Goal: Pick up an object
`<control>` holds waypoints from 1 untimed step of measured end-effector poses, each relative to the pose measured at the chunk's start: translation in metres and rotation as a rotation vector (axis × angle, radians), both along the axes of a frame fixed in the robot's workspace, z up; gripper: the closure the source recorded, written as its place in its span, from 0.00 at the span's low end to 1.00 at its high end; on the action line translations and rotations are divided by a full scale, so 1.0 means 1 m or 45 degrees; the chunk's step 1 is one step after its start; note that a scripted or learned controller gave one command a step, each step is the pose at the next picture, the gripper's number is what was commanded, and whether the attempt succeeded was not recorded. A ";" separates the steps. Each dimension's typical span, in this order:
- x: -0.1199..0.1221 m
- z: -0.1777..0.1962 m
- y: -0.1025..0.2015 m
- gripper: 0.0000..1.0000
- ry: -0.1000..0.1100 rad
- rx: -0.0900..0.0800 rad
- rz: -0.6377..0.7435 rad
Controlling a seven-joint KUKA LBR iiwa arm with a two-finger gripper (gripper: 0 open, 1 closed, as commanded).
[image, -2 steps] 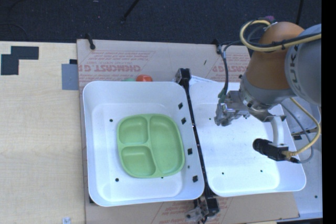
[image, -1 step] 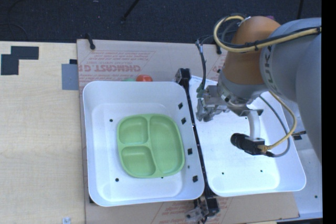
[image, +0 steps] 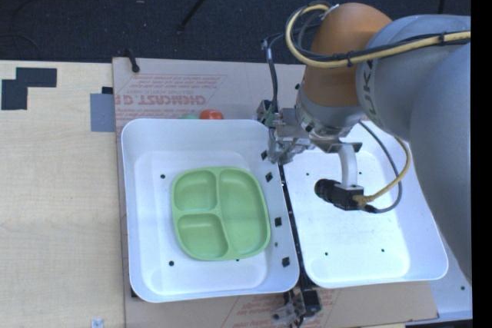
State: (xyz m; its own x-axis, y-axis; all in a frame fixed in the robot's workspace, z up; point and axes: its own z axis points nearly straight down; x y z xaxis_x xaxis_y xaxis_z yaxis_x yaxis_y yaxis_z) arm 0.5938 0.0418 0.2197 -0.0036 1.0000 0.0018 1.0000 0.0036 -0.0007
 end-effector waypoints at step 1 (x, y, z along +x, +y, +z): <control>0.010 0.000 0.058 1.00 0.002 0.000 0.001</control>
